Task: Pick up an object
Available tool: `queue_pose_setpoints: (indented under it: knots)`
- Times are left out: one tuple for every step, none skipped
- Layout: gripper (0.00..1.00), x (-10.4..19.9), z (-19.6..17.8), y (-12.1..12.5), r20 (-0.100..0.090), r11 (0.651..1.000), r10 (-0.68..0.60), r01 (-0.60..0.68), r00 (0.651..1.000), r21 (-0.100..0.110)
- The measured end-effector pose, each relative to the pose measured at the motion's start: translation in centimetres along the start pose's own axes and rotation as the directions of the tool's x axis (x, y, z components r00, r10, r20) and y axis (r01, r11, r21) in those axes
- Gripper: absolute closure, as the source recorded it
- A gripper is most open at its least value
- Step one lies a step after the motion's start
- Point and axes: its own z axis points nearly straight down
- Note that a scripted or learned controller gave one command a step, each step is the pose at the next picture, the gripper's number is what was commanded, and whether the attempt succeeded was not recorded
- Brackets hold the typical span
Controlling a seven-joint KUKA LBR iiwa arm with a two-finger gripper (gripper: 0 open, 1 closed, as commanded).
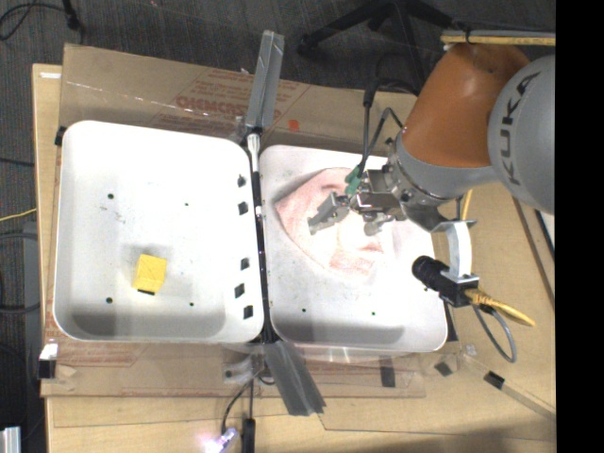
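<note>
Small yellow block (150, 273) lies in the left shallow white plastic bin (85, 149), toward 7 o'clock of its floor, resting alone. Grey KUKA arm with orange band (472, 111) enters from 3 o'clock and reaches over the right shallow white plastic bin (415, 324). Two-finger metal gripper (342, 212) hangs above that bin's floor, over a pinkish smear (316, 206) at about 11 o'clock. Cannot tell whether the claw is apart or together. Gripper and block are well apart, in separate bins.
</note>
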Motion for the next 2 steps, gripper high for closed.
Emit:
queue_pose_setpoints:
  knots:
    - [0.00, -2.4, 5.8, 6.1, 0.002, 0.999, 0.046, -0.046, 0.999, -0.002]
    - [0.00, -4.0, 16.9, 7.7, 0.000, 0.997, -0.079, 0.079, 0.997, 0.000]
